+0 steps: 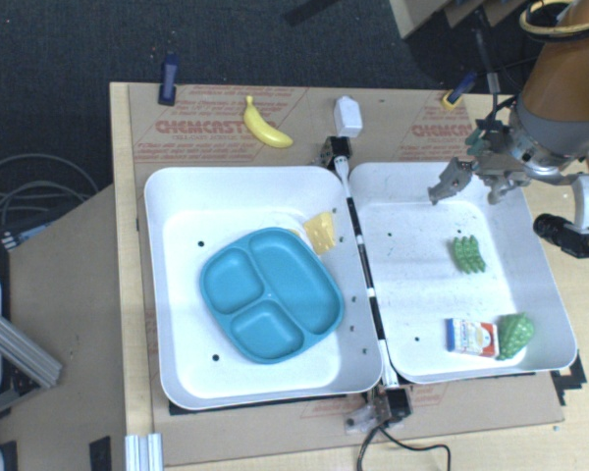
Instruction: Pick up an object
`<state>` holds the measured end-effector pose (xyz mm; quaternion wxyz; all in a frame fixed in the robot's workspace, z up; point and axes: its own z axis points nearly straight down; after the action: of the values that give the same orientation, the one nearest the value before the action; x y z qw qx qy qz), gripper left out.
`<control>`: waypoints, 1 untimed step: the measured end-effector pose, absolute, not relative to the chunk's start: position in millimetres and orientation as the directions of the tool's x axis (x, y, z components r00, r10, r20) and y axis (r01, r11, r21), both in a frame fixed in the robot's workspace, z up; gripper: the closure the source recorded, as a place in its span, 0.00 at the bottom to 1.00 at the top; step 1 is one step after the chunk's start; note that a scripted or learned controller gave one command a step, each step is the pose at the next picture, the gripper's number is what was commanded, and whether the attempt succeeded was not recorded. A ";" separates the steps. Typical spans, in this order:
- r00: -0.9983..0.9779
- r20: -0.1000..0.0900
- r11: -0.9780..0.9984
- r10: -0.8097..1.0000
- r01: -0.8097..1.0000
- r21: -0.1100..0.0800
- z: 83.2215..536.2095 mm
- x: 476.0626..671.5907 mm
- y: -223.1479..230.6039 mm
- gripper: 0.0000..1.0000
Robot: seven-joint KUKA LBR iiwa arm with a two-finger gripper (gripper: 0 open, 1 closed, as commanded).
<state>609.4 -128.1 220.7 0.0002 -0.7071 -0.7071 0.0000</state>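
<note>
- Bench [226, 130]: brown board surface carrying two shallow white bins side by side, with printed red lettering along its far strip.
- Right bin [412, 351], nearest corner: a small red, white and blue carton [470, 337] lies flat, and a green knobbly object [515, 333] sits just beside it on its right, apparently touching.
- Left bin [177, 341]: a blue three-compartment tray [269, 293] lies in the middle, set at an angle to the bin walls.
- A pale yellow piece [320, 232] rests just beyond the tray's far right corner, close to the bin's right wall.
- Right bin, middle: a small green ridged object [468, 253] lies alone on the floor, well apart from the carton.
- Tool [474, 185]: positioned over the far part of the right bin, above and beyond the small green ridged object, not in contact with it. Its two fingers stand apart, and nothing is between them.
- Arm [560, 77]: enters from the right, orange band above the grey wrist.
- Far strip of bench, outside the bins: a yellow banana [265, 126], a small white block [348, 116], and a dark blue item [168, 78] at the far left edge.
</note>
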 end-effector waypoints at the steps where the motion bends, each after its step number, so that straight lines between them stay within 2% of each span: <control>1: 0.001 0.000 -0.001 1.000 1.000 -0.003 152.3 617.1 -170.0 0.00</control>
<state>617.1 -170.0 152.3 0.0010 -0.7074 -0.7068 0.0009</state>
